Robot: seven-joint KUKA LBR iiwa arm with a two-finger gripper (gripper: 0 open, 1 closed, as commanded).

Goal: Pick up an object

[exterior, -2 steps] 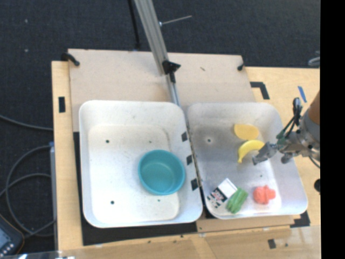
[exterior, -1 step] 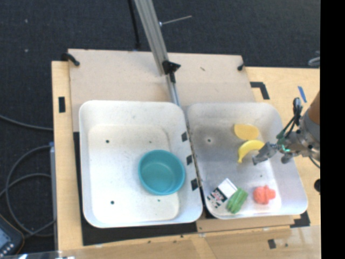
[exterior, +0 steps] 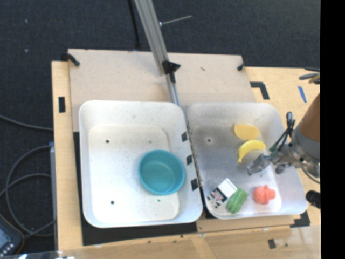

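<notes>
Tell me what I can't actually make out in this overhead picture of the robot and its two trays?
- Gripper, camera view: too small and blurred to judge its grip.
- Arm: cut off by the right edge.
- Black-and-white card: print too small to read; the green object touches or overlaps it, unclear which.
- Red object: too blurred to identify.

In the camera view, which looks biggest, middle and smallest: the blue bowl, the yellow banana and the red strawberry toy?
Largest to smallest as they look from above:
1. The round blue bowl in the left bin, clearly biggest.
2. The curved yellow banana in the right bin.
3. The red strawberry toy, only slightly smaller than the banana, so that order is uncertain.
</notes>
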